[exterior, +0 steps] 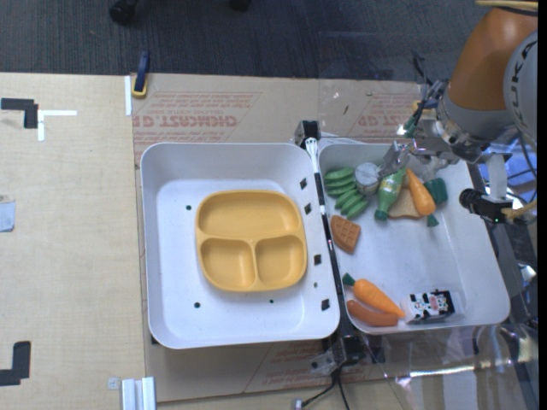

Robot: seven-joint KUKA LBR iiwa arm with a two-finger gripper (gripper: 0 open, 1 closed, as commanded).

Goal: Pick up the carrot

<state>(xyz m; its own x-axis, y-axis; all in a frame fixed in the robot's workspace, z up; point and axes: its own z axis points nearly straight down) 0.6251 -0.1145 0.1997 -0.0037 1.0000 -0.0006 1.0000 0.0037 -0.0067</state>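
Cardboard [197, 114] covers the middle of the surface, w/ pale wood [64, 254] to its left; a small blue-and-yellow item [140, 73] lies at the cardboard's far left corner; the left bin [162, 229] holds a yellow three-compartment plate [251, 239] about centre, nothing on the plate.

Right bin [466, 267] next; along its left edge, toward the far end, green bean pods [344, 190], and just nearer than them a brown waffle-like piece [345, 232]; near left corner has the carrot [373, 293], orange w/ a green stub pointing to the bin's left edge, lying at a slant, and touching its near side a reddish sausage-shaped item [373, 314]; just right of those, by the near edge, a small black-and-white carton [430, 305].

Far end of the right bin is a cluster: grey round item [367, 174], green bottle [390, 193], a second orange carrot-like piece [420, 195], teal bits [437, 191] beside it.

Gripper [408, 149] sits over that cluster at the far edge, well apart from the carrot in the near left corner; jaws: cannot tell if wide or narrow, metal parts blend w/ the clutter; arm's orange band [487, 58] at the far right.
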